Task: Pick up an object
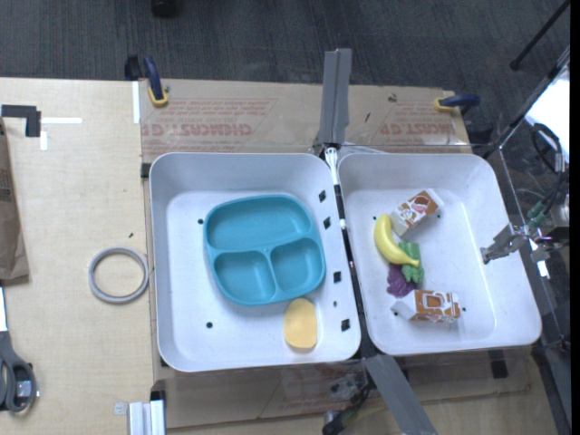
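Observation:
The right bin [480,198] holds a yellow banana [388,239] near its left side. A small orange-and-white carton [417,211] lies just above the banana. Below it sit a purple grape bunch [398,283] with a green piece [414,270], touching the banana's lower end. A second small carton [433,306] lies on its side at the bin's front. In the left bin [172,207] a blue divided tray [263,247] lies in the middle. A pale yellow rounded object [301,323] rests just below the tray.
A grey post [335,98] stands behind the seam between the bins. On the bench to the left lie a tape ring [118,274] and scissors [14,383]. Clamps [156,89] [453,103] hold the cardboard at the back. Metal framing [517,238] crosses the right bin's edge.

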Robot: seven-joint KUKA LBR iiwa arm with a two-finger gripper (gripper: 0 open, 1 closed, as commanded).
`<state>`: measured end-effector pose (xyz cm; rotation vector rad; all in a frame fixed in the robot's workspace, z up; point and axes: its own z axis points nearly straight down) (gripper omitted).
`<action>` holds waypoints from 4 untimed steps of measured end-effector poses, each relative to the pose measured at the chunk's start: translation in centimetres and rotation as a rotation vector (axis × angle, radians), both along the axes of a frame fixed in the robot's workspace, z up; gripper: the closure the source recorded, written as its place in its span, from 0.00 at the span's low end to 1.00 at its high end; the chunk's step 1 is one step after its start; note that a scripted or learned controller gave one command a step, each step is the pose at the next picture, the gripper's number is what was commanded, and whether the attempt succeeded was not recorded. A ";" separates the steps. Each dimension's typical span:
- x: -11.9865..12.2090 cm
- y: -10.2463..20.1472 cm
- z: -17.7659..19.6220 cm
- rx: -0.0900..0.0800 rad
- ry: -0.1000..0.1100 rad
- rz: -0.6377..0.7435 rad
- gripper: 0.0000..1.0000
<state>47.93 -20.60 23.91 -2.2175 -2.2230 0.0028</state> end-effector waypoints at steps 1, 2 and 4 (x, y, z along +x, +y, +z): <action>-0.2 6.8 -7.2 0.000 0.002 -0.462 0.00; 2.0 3.4 -11.2 -0.001 0.003 -0.392 0.00; 9.1 13.2 -4.8 -0.002 0.000 -0.291 0.00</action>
